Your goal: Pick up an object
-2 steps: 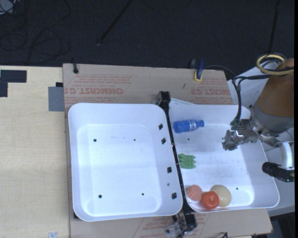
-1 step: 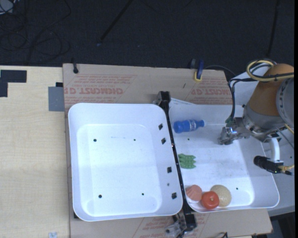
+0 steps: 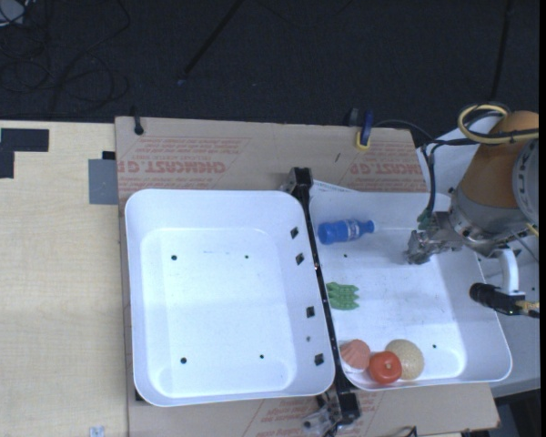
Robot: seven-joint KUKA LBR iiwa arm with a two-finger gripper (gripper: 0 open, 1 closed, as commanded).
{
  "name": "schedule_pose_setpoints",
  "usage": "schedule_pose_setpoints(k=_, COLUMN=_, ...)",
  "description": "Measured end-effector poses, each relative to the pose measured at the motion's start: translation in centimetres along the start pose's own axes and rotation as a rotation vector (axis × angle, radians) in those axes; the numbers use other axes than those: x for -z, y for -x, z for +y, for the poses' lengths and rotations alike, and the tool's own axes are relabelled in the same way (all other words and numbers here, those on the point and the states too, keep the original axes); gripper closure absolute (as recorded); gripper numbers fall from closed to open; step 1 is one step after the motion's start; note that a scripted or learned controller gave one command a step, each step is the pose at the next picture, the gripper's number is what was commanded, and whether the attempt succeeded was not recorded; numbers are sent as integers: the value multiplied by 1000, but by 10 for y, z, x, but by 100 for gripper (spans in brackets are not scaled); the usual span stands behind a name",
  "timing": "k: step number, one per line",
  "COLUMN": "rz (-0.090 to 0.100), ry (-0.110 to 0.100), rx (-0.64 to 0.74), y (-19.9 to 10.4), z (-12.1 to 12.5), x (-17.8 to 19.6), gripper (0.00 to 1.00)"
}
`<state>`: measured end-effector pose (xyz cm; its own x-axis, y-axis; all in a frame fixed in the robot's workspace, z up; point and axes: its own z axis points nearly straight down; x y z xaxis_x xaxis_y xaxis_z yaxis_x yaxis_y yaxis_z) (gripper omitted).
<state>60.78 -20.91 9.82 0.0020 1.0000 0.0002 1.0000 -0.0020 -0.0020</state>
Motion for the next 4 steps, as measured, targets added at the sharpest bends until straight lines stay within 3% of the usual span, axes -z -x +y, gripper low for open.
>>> schedule_pose_setpoints(k=4, rz=1, ry=-4, rx=-10, y=6, z=-2, x=39, gripper=100)
